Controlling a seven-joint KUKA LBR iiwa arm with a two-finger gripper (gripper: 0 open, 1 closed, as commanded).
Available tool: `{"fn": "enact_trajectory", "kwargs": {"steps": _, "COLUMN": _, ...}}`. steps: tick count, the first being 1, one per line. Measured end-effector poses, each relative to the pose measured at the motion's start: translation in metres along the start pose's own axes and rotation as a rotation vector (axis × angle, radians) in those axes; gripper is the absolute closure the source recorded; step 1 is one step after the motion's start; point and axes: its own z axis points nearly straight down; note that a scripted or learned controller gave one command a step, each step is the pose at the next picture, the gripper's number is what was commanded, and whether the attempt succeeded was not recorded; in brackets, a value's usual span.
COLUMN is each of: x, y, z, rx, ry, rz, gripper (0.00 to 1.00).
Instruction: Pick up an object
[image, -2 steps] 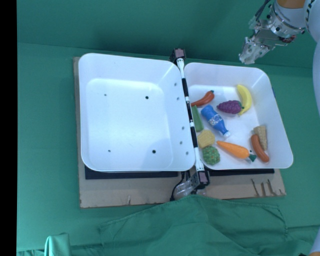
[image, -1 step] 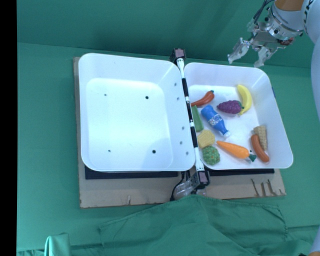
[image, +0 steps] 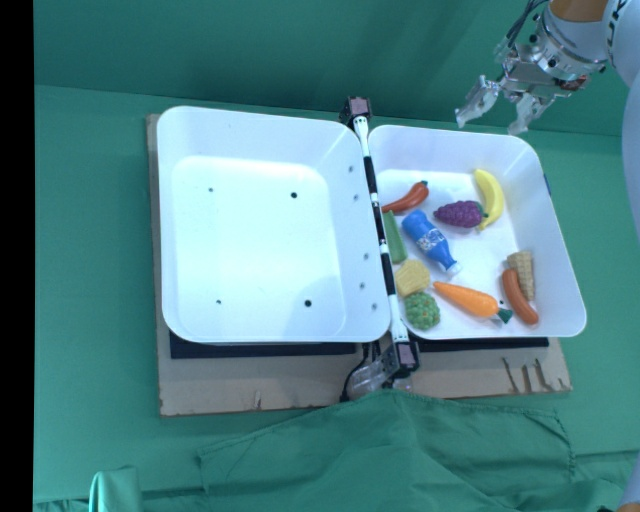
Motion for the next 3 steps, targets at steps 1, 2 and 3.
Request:
{"fn": "enact_trajectory", "kwargs": {"steps": 1, "x": -0.007, "y": -0.002, "z": 0.098, "rx": 0.012, "ry": 0.002, "rz": 0.001, "gripper": 0.0}}
{"fn": "enact_trajectory", "kwargs": {"steps": 2, "x": -0.009, "y": 0.001, "z": 0.077, "rx": -0.005, "ry": -0.003, "rz": 0.003, "gripper": 1.0}}
{"fn": "enact_trajectory", "kwargs": {"steps": 3, "x": -0.017, "y": -0.001, "z": 0.129, "rx": 0.014, "ry": 0.005, "rz": -0.001, "gripper": 1.0}}
